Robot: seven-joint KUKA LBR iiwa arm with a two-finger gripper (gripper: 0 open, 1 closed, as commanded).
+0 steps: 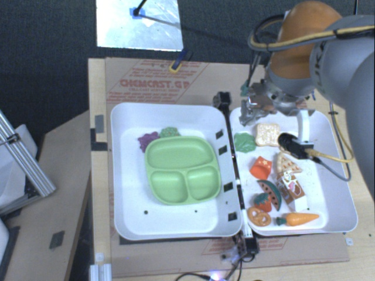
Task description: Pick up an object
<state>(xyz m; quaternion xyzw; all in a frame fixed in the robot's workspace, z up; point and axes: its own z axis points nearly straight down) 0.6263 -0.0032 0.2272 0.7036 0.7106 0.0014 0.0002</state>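
My gripper (250, 113) hangs over the far left corner of the right bin (343, 206), and I see nothing in it. Just in front of it lie a square tan cracker (268, 134) and a green leafy piece (245, 141). Further forward in the same bin are a red-orange chunk (261, 167), a waffle-patterned wedge (287, 164), a watermelon slice (271, 192), a round tomato slice (258, 216) and a carrot (299, 218).
The left bin (126, 174) holds a green divided plate (180, 170), with purple grapes (148, 139) and a small green piece (170, 132) behind it. A black-clipped divider (229, 157) separates the bins. The arm's bulk (328, 57) looms over the right bin's far side.
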